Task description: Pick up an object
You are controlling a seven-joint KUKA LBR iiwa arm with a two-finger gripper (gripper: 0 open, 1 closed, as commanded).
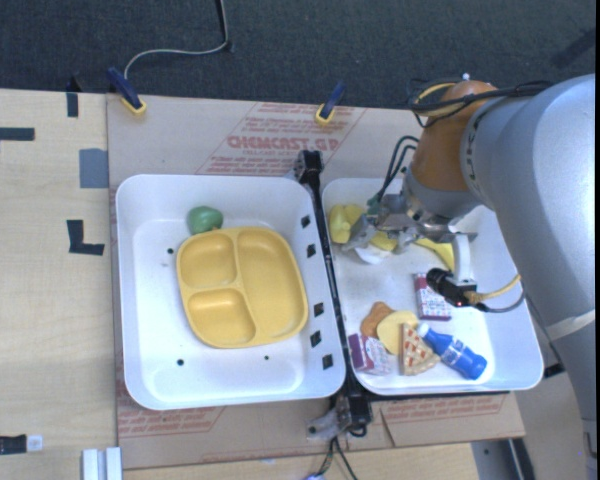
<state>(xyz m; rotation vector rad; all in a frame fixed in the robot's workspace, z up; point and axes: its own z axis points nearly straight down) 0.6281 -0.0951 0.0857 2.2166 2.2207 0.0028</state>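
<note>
Yellow three-compartment plastic tray (pixel 243 286) in glossy white left bin (pixel 140 298)

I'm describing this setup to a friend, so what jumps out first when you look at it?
The big yellow divided plate fills the left bin, with a small green object touching its upper edge. The grey arm with its orange band looms over the right bin, where small items cluster, including a blue bottle near the front.

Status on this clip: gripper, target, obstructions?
Gripper low in right bin, among yellow items at far left corner. Grasp unconfirmed. Blue bottle and pizza slice sit apart, near front edge.
</note>
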